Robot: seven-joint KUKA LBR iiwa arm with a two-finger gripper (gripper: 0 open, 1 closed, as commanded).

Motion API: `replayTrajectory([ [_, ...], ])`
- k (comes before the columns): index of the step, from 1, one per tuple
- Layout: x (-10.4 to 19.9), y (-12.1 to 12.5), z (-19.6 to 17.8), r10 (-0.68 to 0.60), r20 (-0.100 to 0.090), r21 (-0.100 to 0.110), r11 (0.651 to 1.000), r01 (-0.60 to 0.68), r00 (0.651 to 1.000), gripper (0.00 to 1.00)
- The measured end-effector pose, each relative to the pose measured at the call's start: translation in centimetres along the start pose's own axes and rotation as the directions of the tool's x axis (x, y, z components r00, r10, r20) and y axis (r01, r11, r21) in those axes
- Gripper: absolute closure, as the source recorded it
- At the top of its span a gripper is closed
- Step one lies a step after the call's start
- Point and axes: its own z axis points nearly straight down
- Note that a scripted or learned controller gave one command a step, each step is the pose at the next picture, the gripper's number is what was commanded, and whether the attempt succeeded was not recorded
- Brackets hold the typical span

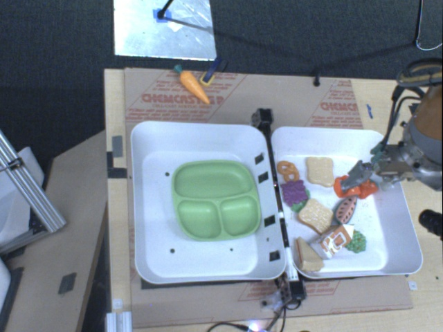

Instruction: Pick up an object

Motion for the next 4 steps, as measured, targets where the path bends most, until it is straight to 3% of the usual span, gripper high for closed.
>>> replayTrajectory([
  [1, 0.0, 0.2, -0.4, -0.002, 0.002, -0.009, 1.0, 0.002, 1.0, 0.0],
  [3, 0.0, 0.4, 8.0, 0.0, 0.0, -0.005, 1.0, 0.0, 1.0, 0.0],
  [4, 0.1, 0.2, 14.2, 0.0, 0.0, -0.004, 1.0, 0.0, 1.0, 0.0],
])
